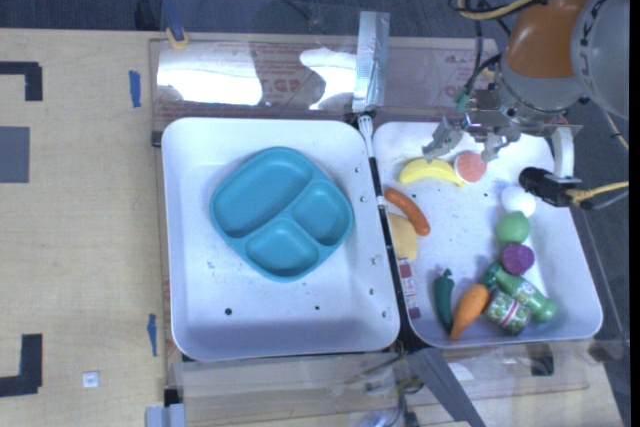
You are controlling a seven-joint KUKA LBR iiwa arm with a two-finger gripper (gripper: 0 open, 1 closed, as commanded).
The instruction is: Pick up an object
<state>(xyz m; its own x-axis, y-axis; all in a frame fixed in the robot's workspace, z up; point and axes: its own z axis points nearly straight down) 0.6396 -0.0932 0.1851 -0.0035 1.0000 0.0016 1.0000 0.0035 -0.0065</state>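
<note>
- The arm (560,25) is reaching in from the upper right of the frame, and the tool (468,143) is hanging low over the upper part of the right bin (585,315)
- The two fingers of the tool are standing apart, and I am seeing nothing between them; a small round pink and white object (470,167) is lying just below them
- The yellow banana (430,173) is lying just to the left of this round object, and the red sausage (408,211) is lying lower left of it
- In my judgement the approach step is going on, and no object is being held yet
- The next move is asking for a descent around the round object and then a closing of the fingers; the banana is very near, so it could be pushed
- The blue divided plate (282,212) is sitting in the left bin (190,315)
- Labels on the desk (70,215) and on the green can (508,311) are too small for reading
</note>
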